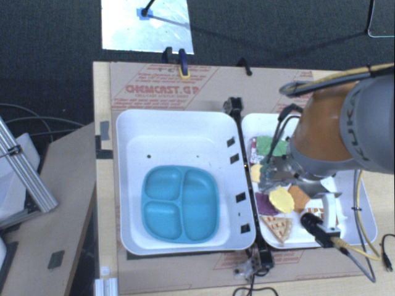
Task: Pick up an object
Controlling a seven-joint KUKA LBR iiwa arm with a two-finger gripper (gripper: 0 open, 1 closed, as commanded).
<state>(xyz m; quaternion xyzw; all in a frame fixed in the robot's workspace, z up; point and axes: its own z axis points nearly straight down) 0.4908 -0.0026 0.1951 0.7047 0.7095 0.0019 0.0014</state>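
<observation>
The right bin [259, 125] holds several small toy foods under my arm. A green piece [266, 145] lies near the back, a yellow round piece [281, 199] in the middle, an orange piece [299, 197] beside it, a purple piece [265, 205] to its left, and a waffle-patterned wedge [278, 228] at the front. My gripper [270, 176] is low in this bin, just behind the yellow piece, largely covered by the wrist. Nothing is visibly between its fingers.
The left bin [133, 131] holds a blue divided tray [181, 203]. A raised divider with black clips [237, 159] separates the bins. Cardboard [160, 88] lies beneath the bins, and a silver sheet [145, 17] lies on the floor beyond the bench.
</observation>
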